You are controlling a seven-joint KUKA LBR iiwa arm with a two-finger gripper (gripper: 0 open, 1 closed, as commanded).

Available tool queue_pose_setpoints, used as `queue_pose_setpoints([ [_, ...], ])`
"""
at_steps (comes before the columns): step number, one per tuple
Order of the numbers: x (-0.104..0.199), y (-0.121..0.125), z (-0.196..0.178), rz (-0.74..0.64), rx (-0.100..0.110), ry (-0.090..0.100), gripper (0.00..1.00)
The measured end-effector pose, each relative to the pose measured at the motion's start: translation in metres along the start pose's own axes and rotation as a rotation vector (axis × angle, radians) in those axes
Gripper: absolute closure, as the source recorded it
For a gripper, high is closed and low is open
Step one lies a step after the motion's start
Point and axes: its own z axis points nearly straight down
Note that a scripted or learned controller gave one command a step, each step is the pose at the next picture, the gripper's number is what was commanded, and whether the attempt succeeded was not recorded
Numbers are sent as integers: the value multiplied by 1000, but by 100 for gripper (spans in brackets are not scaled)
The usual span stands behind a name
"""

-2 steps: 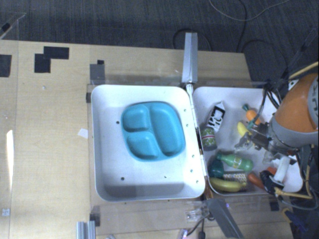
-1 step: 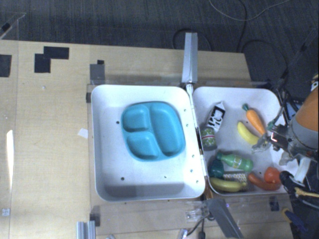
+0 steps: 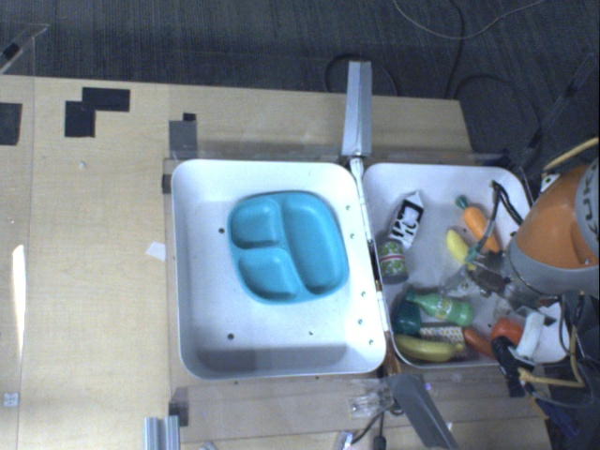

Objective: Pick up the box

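Observation:
The box [image 3: 406,219] is a small black-and-white carton lying tilted in the upper left part of the right bin [image 3: 436,178]. My gripper [image 3: 475,277] reaches in from the right, over the middle of that bin, below and to the right of the box and apart from it. It hangs close to a yellow item [image 3: 456,245] and a green bottle [image 3: 442,306]. The grey arm with its orange band [image 3: 555,225] covers the bin's right side.
A green can [image 3: 392,261] lies just below the box. An orange carrot-like piece [image 3: 476,221], a banana [image 3: 427,349] and a red item [image 3: 507,330] crowd the right bin. The left bin [image 3: 202,251] holds a blue divided plate [image 3: 286,245].

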Motion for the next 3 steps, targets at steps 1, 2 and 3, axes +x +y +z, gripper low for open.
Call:
queue_pose_setpoints([
  [1, -15, 7, -181, -80, 6, -1, 0],
  [2, -16, 8, -30, -43, 11, -1, 0],
  [3, 36, -15, 0, -51, -1, 1, 0],
])
